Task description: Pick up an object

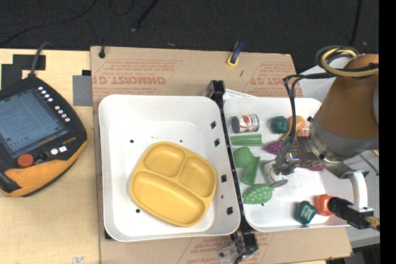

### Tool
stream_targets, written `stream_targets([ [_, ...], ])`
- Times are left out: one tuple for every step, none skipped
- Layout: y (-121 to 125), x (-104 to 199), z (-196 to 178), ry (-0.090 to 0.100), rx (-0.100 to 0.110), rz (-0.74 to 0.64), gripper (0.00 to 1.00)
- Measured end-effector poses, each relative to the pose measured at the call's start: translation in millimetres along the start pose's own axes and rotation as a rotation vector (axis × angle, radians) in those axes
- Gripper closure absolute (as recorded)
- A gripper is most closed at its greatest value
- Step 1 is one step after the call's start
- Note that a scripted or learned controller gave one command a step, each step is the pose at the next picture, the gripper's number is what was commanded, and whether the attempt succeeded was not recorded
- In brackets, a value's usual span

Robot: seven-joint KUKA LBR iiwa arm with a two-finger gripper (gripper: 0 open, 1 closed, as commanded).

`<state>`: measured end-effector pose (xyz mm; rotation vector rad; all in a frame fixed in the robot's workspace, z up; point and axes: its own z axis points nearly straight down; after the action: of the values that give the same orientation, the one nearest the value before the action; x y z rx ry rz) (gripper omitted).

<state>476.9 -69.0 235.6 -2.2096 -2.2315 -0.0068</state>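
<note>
Teal block (304, 212) by right bin's near rim | claw (278, 177) mid-bin, crowded | finger state unclear

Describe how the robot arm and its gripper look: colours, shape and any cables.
The arm enters from the right as a bulky, rounded body, orange-brown above and grey below. Black cables loop over it near a yellow-and-white ring. The gripper is a small metallic grey unit, too blurred to make out finer detail.
</note>
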Motion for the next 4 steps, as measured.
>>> stream_targets([
  [-2, 128, 39, 0.002, 0.011, -0.002, 1.0],
  [2, 141, -120, 0.0, -0.012, 0.006, 1.0],
  [0, 132, -148, -0.004, 0.002, 0.005, 1.0],
  [2, 191, -204, -0.002, -0.001, 0.004, 1.0],
])
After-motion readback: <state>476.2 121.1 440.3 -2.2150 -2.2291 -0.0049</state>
